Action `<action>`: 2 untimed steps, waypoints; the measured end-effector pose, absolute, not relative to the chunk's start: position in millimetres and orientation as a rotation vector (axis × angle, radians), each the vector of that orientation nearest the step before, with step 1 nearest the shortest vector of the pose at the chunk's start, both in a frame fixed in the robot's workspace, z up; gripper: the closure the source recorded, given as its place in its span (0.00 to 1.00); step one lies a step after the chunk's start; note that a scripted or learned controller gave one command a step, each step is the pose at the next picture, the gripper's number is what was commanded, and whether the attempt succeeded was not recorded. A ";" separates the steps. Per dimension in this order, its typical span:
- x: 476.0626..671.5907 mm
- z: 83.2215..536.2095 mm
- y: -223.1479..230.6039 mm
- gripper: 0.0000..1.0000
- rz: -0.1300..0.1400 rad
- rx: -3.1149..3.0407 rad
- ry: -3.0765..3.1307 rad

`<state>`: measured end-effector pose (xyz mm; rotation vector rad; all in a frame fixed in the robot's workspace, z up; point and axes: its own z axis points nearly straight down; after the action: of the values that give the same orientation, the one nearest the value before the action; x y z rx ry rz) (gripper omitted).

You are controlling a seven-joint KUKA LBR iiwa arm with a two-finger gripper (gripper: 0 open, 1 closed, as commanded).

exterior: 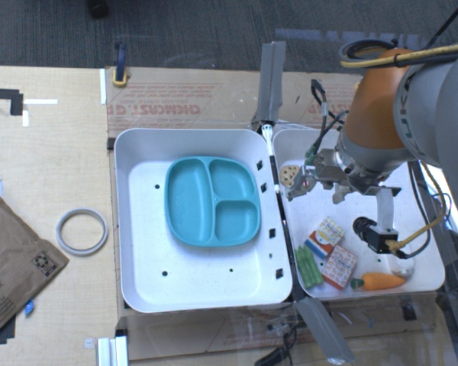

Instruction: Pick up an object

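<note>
From the camera view, the arm [389,120] hangs over the right bin [435,269], whose carrot [382,282], packets [330,252] and green item [308,267] lie clustered for picking. Whether the jaws are spread cannot be told. The blue tray [212,201] sits in the left bin [137,227].

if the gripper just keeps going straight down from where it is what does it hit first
Probably bare floor of the right bin, near its upper left corner. The gripper hangs beside a small patterned item, which it might clip; depth is unclear from this slanted view.
</note>
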<state>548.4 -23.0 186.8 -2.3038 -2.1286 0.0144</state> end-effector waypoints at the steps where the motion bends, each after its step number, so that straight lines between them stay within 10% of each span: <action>1: 492.3 187.7 -68.7 0.00 0.011 -2.297 -2.136; 2: 476.8 87.8 -99.1 0.00 0.006 -2.200 -2.235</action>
<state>476.8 -99.1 87.8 -2.1998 -2.2351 0.0059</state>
